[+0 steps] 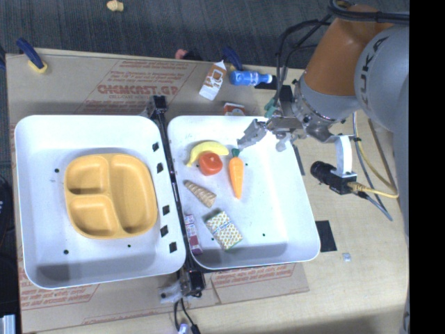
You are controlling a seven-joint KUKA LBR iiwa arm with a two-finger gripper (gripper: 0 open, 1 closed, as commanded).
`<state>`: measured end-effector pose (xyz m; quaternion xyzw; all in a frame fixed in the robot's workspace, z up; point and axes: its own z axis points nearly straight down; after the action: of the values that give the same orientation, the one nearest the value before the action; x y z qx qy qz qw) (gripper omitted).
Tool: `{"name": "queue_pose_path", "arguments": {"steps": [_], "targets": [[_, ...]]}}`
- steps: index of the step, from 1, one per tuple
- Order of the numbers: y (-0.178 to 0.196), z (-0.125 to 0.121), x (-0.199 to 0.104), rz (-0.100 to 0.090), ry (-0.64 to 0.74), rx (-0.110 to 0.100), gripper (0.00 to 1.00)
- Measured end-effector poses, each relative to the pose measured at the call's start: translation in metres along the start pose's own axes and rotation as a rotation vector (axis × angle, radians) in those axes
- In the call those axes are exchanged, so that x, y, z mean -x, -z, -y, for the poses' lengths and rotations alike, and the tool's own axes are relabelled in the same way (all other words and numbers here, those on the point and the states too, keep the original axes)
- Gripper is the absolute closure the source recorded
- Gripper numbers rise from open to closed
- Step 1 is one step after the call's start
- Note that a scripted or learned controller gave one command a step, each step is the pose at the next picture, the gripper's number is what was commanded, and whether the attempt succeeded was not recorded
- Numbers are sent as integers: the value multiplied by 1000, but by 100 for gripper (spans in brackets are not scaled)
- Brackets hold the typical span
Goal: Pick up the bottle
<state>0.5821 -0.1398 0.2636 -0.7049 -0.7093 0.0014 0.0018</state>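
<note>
Red print on the cardboard (139,82) under the bins reads roughly "CHEMCAST GP", and grey letters on the arm (379,54) spell "KUKA" in part. The bottle (249,78), blue with a white cap end, lies on its side on the cardboard beyond the right bin (292,207), outside both bins. Just beside it sit a small white-and-brown carton (213,81) and a small red-and-white packet (233,108), with a blue clamp (231,58) close by. The gripper (252,135) hangs over the right bin's far edge, near the bottle but apart from it; its fingers look spread and hold nothing. In the right bin: a banana (207,148), a tomato (210,162) touching it, a carrot (236,176), a cone (199,193), a patterned box (224,229) and a small bar (190,233). The left bin (35,186) holds a yellow divided tray (111,195).
</note>
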Motion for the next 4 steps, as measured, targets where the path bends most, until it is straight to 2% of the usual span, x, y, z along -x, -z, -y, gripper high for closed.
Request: {"name": "queue_pose_path", "arguments": {"steps": [1, 2, 3, 4], "targets": [[10, 0, 0, 0, 5, -2, 100], [-87, 33, -6, 0, -2, -1, 100], [-35, 106, 27, -1, 98, 0, 100], [-52, 106, 68, 1, -66, 2, 100]]}}
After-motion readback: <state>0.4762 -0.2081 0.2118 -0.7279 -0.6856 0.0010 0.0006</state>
